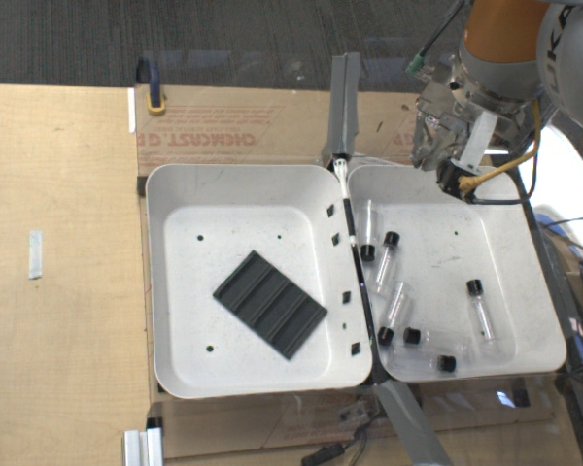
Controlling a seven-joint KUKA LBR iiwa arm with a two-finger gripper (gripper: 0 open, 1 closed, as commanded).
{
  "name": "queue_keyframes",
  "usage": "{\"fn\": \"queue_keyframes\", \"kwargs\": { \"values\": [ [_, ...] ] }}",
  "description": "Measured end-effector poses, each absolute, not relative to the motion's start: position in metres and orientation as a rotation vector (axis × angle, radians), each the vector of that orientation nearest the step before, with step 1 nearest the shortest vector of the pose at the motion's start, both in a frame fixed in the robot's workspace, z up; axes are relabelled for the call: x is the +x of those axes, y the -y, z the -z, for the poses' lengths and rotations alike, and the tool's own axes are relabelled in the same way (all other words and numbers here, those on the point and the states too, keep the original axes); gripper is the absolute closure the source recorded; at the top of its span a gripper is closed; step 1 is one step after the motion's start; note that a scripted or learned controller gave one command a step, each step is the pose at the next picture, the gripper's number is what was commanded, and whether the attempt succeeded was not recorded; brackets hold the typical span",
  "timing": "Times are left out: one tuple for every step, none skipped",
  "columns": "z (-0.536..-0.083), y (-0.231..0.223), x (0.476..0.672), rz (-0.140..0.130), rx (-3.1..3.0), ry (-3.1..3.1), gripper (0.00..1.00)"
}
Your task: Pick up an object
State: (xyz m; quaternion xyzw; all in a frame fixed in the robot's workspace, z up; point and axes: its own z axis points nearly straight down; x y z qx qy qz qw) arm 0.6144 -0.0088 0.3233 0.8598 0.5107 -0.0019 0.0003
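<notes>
A dark grey ribbed slab point(269, 304) lies at a slant in the middle of the left bin point(175, 202). Several clear tubes with black caps lie in the right bin point(525, 260): one point(366, 229) along its left wall, one point(387, 257) beside it, one point(394, 307) lower down, and one point(480, 314) towards the right. Two more black-capped pieces point(411, 336) point(447, 363) rest near the front wall. My gripper point(429, 149) hangs over the right bin's far rim, above and apart from all the tubes, with nothing seen in it.
A grey divider post point(344, 105) rises between the bins at the back. Brown cardboard point(233, 129) lies behind the bins. The wooden bench top point(58, 260) spreads out to the left, with a small pale strip point(35, 255) on it.
</notes>
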Motion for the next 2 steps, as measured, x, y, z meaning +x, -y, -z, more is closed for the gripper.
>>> {"fn": "queue_keyframes", "kwargs": {
  "values": [
    [-0.236,-0.024,0.621,0.009,2.761,-1.501,1.0],
    [-0.293,0.027,0.659,0.006,3.009,-0.901,1.0]
  ]
}}
